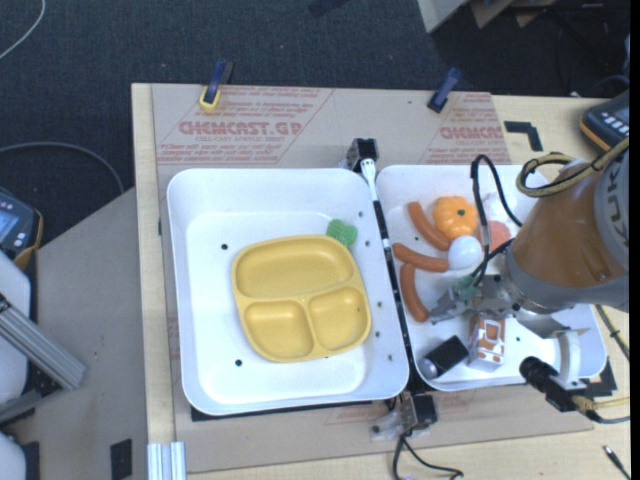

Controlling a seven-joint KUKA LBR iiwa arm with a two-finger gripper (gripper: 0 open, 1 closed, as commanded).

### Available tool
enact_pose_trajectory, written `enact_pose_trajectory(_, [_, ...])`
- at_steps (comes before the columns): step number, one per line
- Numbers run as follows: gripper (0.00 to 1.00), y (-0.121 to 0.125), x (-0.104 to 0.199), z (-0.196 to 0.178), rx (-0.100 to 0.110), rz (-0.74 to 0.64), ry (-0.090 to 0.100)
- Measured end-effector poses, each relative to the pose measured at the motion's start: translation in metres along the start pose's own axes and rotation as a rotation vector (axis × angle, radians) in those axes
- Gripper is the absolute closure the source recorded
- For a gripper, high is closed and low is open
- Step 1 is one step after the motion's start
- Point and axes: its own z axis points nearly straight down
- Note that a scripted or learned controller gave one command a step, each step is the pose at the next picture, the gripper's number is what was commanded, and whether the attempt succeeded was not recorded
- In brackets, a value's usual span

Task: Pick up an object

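A: What lies around the gripper (pixel 478 303)?

B: It hangs low in the right bin (pixel 585 353). Beside it on the left lie three sausages (pixel 421 260), one curved at the top, one across the middle and one running downward near the bin's left wall. A pumpkin (pixel 452 214) sits above it, and a white ball (pixel 464 253) rests just below the pumpkin, touching the arm's left edge. A black block (pixel 446 354) lies below the gripper to the left, with a small carton (pixel 489 340) just beside it.

A: And the left bin (pixel 190 298)?

B: It holds a yellow tray (pixel 300 296) with three compartments, and a green piece (pixel 343 232) at the tray's upper right corner.

A: What does the carton look like?

B: Small, white with orange-red markings, lying tilted on the bin floor.

A: Where is it from the gripper?

B: Directly below it, very near, though contact cannot be told.

A: Is the gripper clenched or released?

B: That cannot be told; the arm's body hides it.
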Motion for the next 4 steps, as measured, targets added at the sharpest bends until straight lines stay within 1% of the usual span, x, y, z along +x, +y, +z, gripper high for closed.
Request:
enact_pose_trajectory(1, [1.0,0.005,-0.009,-0.014,-0.024,0.008,-0.02])
enact_pose_trajectory(2, [1.0,0.01,-0.011,-0.077,0.013,-0.006,0.005])
enact_pose_trajectory(3, [1.0,0.013,-0.012,-0.13,0.012,-0.007,0.004])
enact_pose_trajectory(4, [1.0,0.041,0.03,-0.119,0.017,-0.01,0.006])
